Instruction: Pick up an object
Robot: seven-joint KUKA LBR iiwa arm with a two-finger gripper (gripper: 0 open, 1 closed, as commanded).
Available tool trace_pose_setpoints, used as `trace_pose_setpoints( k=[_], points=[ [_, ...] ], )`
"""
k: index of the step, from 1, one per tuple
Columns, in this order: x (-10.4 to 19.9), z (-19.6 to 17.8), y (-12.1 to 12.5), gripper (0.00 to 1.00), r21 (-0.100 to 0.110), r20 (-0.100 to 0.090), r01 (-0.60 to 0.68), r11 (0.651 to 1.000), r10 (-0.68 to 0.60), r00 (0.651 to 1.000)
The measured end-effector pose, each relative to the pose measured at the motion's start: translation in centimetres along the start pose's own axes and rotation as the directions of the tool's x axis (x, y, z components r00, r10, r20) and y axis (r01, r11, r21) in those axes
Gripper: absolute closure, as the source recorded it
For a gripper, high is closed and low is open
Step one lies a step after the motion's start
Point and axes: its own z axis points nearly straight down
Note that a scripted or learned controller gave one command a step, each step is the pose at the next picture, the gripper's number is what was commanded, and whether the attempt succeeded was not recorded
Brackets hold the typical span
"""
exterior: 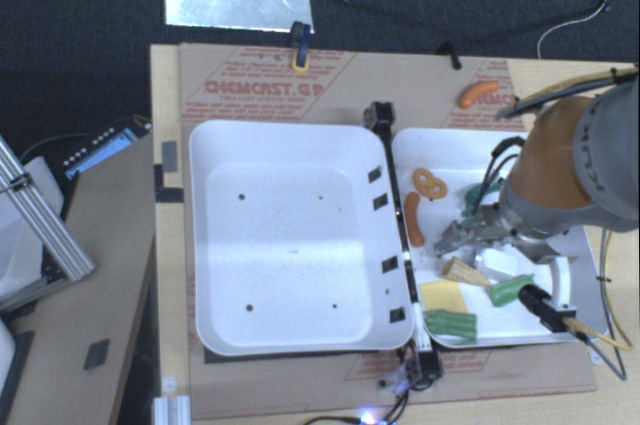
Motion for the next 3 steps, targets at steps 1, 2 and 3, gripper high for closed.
trace_pose_setpoints(
  k=[1, 2, 3],
  points=[
    [2.8, -0.3, 8.4, 0.0, -0.013, 0.009, 0.009, 1.0, -0.009, 1.0],
    [2.9, -1.3, 8.2, 1.0, -0.01, 0.002, 0.007, 1.0, -0.007, 1.0],
    [12.1, -10.7, 9.8, 1.0, -0.015, -0.003, 0.015, 1.0, -0.015, 1.0]
  ],
)
